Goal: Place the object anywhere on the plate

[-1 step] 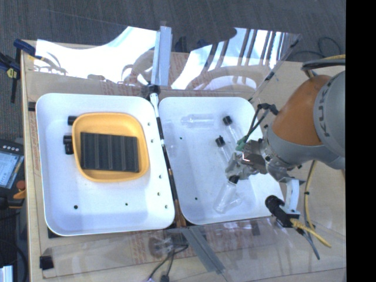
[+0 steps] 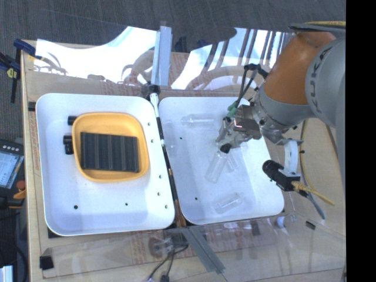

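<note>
Clear plastic objects in the right bin (image 2: 267, 198) are barely visible against the white. One clear tube (image 2: 216, 168) lies below the gripper (image 2: 226, 144), long axis running near-left to far-right. Can't tell the finger state. The yellow plate (image 2: 110, 147) sits in the left bin (image 2: 53, 204).

Looks down at a slant from a fixed spot above the counter (image 2: 88, 239), far enough back to take in both white bins, the left bin (image 2: 53, 204) and the right bin (image 2: 194, 210), side by side. Catches the arm (image 2: 305, 75) reaching in from the right edge.
</note>
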